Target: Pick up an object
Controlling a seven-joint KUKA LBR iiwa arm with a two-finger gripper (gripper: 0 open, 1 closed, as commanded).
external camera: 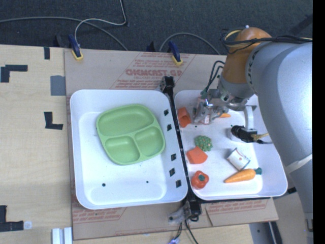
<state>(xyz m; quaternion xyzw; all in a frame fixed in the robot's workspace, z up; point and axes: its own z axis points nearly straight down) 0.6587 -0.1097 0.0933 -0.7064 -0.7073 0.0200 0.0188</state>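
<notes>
Apparently low in the right bin (269,187), the gripper (205,112) hangs beside an orange toy (184,118); finger state I cannot tell. Centre over one item before closing.

The grey arm (284,95) comes in from the right of the scene, its thick body taking up the right side and bending toward the left. Its orange band (242,55) sits at the far end of the bend, just above the wrist, with dark cables looping round it. Below the band the wrist points down and to the left, and the gripper (205,112) hangs low at its end, left of the arm's body.
</notes>
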